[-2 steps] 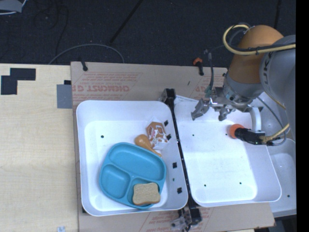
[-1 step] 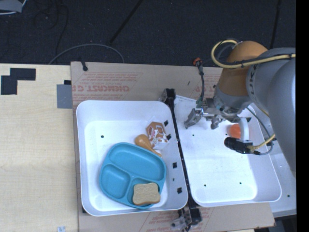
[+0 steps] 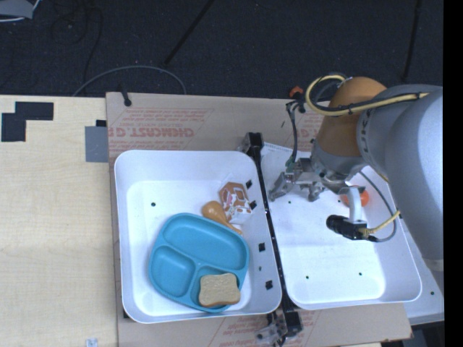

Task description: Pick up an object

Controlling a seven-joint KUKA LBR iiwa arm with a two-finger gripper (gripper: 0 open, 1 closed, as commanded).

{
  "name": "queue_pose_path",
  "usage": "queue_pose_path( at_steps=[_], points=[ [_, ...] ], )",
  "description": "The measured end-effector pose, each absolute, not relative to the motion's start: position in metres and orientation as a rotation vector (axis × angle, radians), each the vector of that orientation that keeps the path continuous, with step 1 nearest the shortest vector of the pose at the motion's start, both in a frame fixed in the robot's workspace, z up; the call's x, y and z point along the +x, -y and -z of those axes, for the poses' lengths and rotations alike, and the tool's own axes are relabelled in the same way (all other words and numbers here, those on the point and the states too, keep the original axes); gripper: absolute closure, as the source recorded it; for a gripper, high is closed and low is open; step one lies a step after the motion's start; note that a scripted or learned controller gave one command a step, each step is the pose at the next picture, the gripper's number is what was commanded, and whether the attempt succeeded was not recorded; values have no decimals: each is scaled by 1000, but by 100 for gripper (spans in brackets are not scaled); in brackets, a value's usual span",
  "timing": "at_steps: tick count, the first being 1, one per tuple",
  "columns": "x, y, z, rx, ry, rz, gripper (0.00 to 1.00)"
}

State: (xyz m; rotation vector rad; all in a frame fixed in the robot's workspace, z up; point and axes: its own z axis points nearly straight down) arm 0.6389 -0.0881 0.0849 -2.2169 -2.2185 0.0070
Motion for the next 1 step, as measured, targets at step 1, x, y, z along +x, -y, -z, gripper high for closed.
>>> queue_pose_path(
  at_steps=[1],
  points=[
    [640, 89, -97, -2221, 2217, -4, 100]
  ],
)
